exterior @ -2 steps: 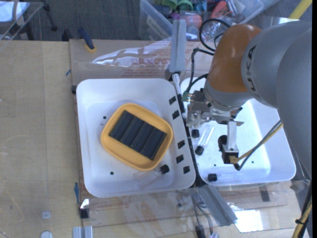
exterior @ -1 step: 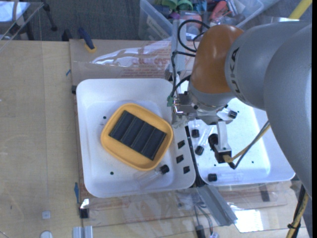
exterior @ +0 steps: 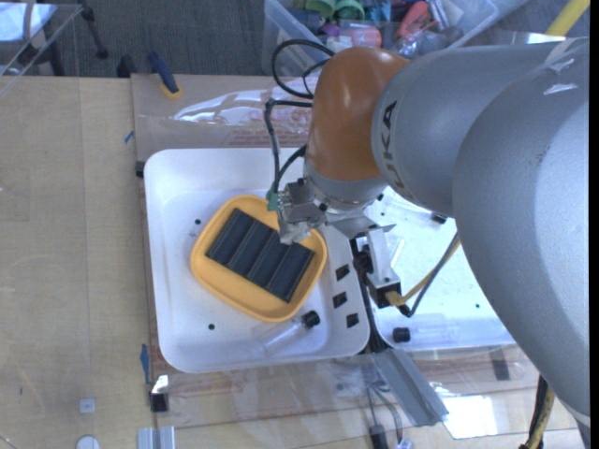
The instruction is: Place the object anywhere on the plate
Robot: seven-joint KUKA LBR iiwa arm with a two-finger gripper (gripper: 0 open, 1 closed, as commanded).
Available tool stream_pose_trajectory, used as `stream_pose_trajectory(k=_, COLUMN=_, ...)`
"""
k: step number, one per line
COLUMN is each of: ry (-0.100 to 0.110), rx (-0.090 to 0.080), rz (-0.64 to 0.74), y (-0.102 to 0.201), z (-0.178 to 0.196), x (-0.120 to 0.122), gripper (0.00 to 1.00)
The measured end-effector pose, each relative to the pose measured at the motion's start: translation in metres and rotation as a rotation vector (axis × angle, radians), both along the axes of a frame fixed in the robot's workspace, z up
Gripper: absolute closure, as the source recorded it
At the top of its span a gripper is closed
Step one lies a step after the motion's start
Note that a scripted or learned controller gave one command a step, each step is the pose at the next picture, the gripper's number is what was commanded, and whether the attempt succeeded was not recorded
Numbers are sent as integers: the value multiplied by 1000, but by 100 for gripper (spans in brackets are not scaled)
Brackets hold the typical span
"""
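Starting left of the yellow plate (exterior: pixel 208 274): that's bare table (exterior: pixel 65 251), then the rim of the left white bin (exterior: pixel 164 251) the plate sits in. Nothing out there matters, so keep your attention on the plate.

The task's thing looks like the dark ridged block (exterior: pixel 257 255). It's lying flat inside the plate, filling most of the middle, a bit skewed but within the rim as far as I can see. I'd call the placing basically done, and what's left is a clean let-go and exit.

The gripper (exterior: pixel 295 221) is right at the plate's upper right edge, over the block's near corner. I honestly can't tell if the jaws are apart or together, since the wrist blocks that spot. So don't assume it's released. Confirm that first, then pull straight up from the plate. A sideways exit could drag the block's corner onto the rim or tip the plate.

Just right of the plate there are a few small black pieces (exterior: pixel 342 297) on the bin floor. Past them comes the right bin (exterior: pixel 440 288), mostly under the arm (exterior: pixel 449 92). Give the cable looping above the plate room when you lift.
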State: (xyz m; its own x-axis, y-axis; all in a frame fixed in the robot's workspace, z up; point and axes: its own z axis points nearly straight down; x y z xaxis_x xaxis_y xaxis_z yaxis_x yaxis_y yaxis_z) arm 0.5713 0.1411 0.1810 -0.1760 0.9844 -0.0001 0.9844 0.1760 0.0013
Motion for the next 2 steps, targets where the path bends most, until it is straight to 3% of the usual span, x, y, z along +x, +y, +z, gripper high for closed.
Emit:
stream_pose_trajectory(k=1, ry=-2, rx=-1, rz=257, y=17, z=-36, x=78, gripper=100)
stream_pose_trajectory(k=2, ry=-4, rx=0, rz=552, y=-15, z=-78, x=77, gripper=100)
